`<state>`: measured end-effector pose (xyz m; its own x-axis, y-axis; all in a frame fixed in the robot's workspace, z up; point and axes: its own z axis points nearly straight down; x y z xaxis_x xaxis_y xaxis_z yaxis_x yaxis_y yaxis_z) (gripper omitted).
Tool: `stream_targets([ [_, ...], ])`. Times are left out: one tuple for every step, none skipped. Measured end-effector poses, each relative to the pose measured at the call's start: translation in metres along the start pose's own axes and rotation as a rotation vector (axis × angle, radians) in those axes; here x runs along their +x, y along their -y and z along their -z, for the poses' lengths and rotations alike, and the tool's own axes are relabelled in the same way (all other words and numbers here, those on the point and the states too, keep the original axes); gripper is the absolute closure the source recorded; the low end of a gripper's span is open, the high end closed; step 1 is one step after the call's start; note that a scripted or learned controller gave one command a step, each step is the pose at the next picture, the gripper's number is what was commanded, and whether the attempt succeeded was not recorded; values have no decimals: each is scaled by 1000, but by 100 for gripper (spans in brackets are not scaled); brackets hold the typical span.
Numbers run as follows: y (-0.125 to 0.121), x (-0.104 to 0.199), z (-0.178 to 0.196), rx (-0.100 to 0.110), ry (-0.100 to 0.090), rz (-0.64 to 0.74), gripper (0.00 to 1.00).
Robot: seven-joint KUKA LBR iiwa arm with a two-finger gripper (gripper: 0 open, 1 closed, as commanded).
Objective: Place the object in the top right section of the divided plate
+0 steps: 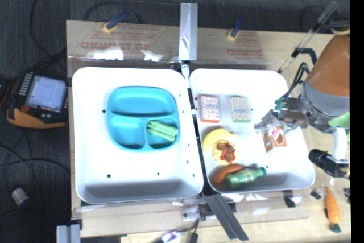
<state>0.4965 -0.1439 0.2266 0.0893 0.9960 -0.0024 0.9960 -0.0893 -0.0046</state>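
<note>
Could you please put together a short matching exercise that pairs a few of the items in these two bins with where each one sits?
Items:
1. green vegetable
2. green bottle
3. orange packet
4. small carton

Places:
A. along the near wall of the right bin
B. by the divider at the far side of the right bin
C. under the gripper, right part of the right bin
D. in the lower right section of the blue divided plate

Pairs: 1-D, 2-A, 3-B, 4-C
</note>
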Motion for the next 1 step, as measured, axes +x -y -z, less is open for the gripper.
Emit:
stream_targets([
  [0, 0, 0, 0, 0, 0, 0],
])
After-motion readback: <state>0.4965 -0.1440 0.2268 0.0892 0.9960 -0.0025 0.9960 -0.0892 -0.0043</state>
